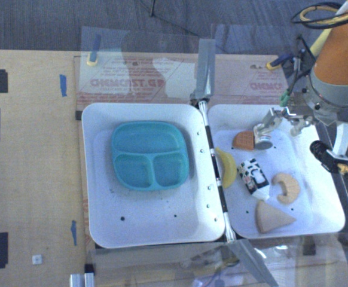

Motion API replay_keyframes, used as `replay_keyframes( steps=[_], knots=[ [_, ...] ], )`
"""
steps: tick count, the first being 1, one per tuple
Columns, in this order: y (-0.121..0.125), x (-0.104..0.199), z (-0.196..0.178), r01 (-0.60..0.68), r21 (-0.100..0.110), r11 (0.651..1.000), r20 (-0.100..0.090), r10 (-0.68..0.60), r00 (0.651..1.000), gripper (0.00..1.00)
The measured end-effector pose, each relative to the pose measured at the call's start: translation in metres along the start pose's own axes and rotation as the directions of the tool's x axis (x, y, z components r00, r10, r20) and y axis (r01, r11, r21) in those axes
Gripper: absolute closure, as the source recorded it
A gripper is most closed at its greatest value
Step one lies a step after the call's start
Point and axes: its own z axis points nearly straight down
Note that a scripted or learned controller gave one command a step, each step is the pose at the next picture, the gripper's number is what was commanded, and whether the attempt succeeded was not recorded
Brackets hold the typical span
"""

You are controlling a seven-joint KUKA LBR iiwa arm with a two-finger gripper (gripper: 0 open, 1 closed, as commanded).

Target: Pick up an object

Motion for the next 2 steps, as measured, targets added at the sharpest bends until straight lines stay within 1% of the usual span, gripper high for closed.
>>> replay_keyframes(
  steps=[1, 2],
  knots=[
    [0.034, -0.007, 0.120, 0.020, 0.000, 1.000, 0.000, -0.020, 1.000, 0.00],
    [0.060, -0.004, 0.155, 0.053, -0.007, 0.999, 0.002, -0.053, 0.999, 0.00]
  ],
)
